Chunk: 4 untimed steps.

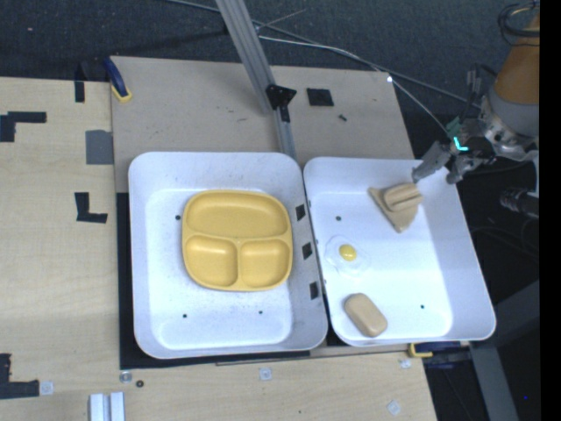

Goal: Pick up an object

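Gripper (pixel 438 160) at right bin's (pixel 438 305) upper right rim, just beside tan wedge (pixel 399 203); finger state cannot tell. Right bin also: yellow ball (pixel 348 253) centre-left, tan loaf (pixel 365 314) near front. Left bin (pixel 158 323): yellow divided plate (pixel 237 239)

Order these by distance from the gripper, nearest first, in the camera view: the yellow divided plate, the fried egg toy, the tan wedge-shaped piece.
From the gripper:
1. Tan wedge-shaped piece, right bin, upper part, just beside it.
2. Fried egg toy, right bin, middle left.
3. Yellow divided plate, left bin.
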Tool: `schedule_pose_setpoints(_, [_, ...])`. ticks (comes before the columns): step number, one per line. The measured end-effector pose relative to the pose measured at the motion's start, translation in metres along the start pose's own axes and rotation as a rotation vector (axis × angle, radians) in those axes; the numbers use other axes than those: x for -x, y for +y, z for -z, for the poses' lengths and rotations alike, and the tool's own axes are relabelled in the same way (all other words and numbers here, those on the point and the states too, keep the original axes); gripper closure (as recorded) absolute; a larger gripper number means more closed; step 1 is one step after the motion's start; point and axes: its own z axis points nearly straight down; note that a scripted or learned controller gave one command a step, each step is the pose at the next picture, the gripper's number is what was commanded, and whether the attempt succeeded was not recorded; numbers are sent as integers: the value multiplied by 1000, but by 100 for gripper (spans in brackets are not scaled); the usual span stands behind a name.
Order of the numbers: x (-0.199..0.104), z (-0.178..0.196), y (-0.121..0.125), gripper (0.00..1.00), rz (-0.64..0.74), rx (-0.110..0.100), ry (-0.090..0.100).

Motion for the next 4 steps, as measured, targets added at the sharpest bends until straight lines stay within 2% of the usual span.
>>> schedule_pose_setpoints(1, [0, 3, 1, 0, 1, 5, -1])
schedule_pose_setpoints(3, [-3, -112, 13, 0, 2, 2, -2])
schedule_pose_setpoints(4, [-3, -141, 14, 0, 2, 6, -4])
